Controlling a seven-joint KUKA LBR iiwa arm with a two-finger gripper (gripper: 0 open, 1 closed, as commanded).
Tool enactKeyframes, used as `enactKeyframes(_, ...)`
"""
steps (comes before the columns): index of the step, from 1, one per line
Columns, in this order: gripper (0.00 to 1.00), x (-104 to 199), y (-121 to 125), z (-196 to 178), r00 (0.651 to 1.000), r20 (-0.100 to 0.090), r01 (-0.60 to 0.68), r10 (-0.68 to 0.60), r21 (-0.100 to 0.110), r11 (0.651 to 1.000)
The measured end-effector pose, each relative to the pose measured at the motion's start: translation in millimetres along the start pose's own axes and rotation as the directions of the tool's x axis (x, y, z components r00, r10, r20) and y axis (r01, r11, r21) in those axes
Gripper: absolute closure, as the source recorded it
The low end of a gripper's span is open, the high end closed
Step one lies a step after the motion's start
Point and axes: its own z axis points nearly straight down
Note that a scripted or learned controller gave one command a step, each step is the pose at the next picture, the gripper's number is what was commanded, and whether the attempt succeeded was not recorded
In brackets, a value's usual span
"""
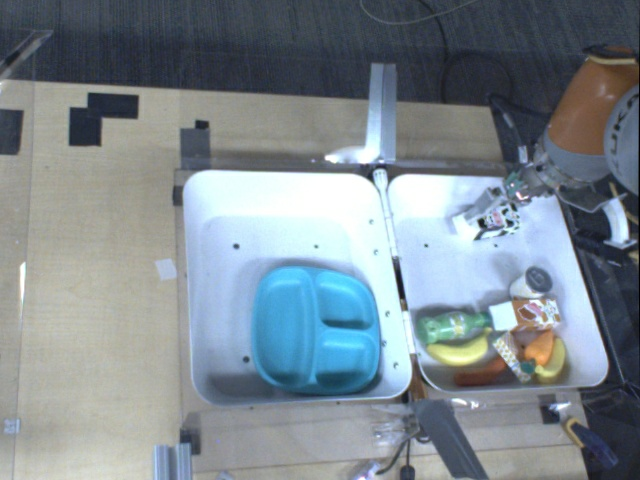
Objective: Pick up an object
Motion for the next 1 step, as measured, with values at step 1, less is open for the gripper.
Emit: enactKeyframes(1, 0.00, -11.0, -3.3, 0.0, 0.983, -0.012, 0.181, -0.181, 0.017, 0.983)
